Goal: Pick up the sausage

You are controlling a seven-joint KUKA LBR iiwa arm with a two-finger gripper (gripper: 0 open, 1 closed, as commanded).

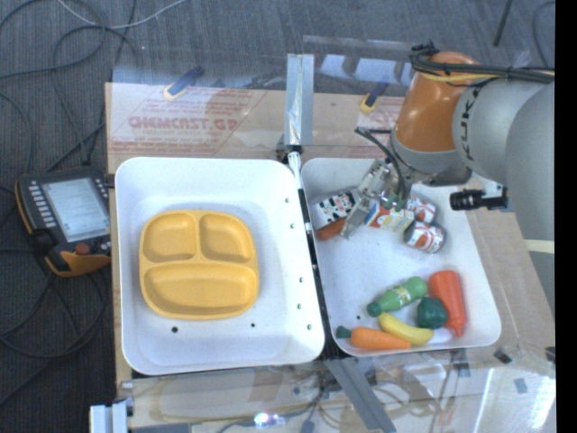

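Because the sausage point(329, 229) lies hard against the left wall of the right bin point(482, 327), with its upper end tucked under a small printed carton point(335, 206), I judge there is little room to come at it from the wall side. It shows as a short reddish-brown piece, slanting down towards the divider between the bins. The arm point(487, 142) reaches in from the right and its jaws hang just beside the carton, above and to the right of the sausage; I cannot tell from here how far apart the jaws stand, and I see nothing held in them. A red and white packet point(393, 216) and two small cans point(424, 234) crowd right behind the tool, which I think explains the slanted approach. The toy vegetables, a green bottle point(398, 296), a banana point(406, 330) and two carrots point(379, 338), sit well apart in the near corner, out of the way. The left bin point(144, 350) carries a yellow divided plate point(198, 263). I take the pick as not yet made.
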